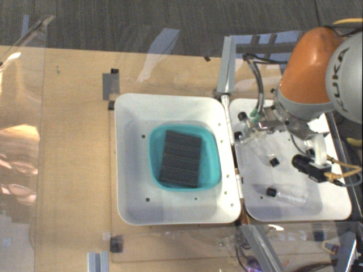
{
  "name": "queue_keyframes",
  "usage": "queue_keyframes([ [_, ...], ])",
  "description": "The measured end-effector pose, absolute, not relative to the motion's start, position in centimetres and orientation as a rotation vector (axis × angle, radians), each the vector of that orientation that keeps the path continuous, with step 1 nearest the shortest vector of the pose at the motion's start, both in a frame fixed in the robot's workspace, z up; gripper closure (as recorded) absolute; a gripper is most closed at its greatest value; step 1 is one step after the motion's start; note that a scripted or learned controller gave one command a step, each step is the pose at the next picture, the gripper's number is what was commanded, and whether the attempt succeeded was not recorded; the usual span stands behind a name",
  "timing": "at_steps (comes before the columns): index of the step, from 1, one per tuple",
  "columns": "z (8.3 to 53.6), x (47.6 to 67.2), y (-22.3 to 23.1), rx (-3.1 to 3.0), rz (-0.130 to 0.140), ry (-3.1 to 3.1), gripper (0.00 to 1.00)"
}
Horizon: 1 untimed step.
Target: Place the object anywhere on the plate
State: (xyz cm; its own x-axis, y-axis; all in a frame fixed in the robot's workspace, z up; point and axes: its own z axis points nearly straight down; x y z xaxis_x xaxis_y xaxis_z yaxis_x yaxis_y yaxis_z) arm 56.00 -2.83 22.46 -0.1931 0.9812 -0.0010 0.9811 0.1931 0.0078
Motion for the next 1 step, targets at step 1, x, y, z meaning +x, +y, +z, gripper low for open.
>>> queue_keyframes([
  [1, 18.44, 59.47, 2.93, 1.888, 0.005, 2.507, 1.0],
])
